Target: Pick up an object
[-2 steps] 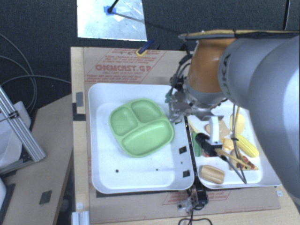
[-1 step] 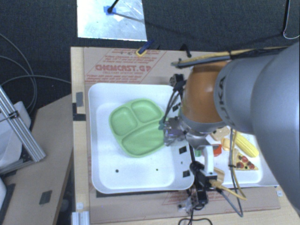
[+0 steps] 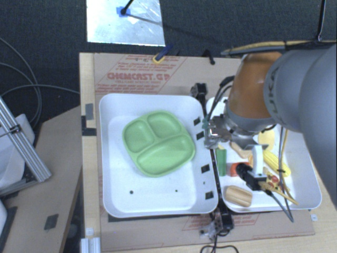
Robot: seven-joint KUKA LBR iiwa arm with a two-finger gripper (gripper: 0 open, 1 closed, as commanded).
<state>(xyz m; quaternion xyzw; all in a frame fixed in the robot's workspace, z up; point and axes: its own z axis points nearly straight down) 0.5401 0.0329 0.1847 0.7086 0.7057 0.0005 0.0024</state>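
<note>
My gripper (image 3: 215,136) hangs low over the left edge of the right bin (image 3: 308,194), close to the wall between the two bins. The grey arm with its orange band covers the bin's back half. Just below the gripper lie a small green piece (image 3: 221,156) and an orange piece (image 3: 231,168). A tan bread roll (image 3: 238,195) rests at the bin's front left. A beige item (image 3: 240,152) sits partly under the wrist, and a yellow corn cob (image 3: 274,158) and a small red item (image 3: 274,179) lie to the right. I see nothing held.
The left bin (image 3: 113,194) holds a green divided plate (image 3: 158,143) tilted near its middle. Black clips line the wall between the bins. Both bins stand on a cardboard sheet (image 3: 137,75). A metal frame (image 3: 21,146) stands off to the far left.
</note>
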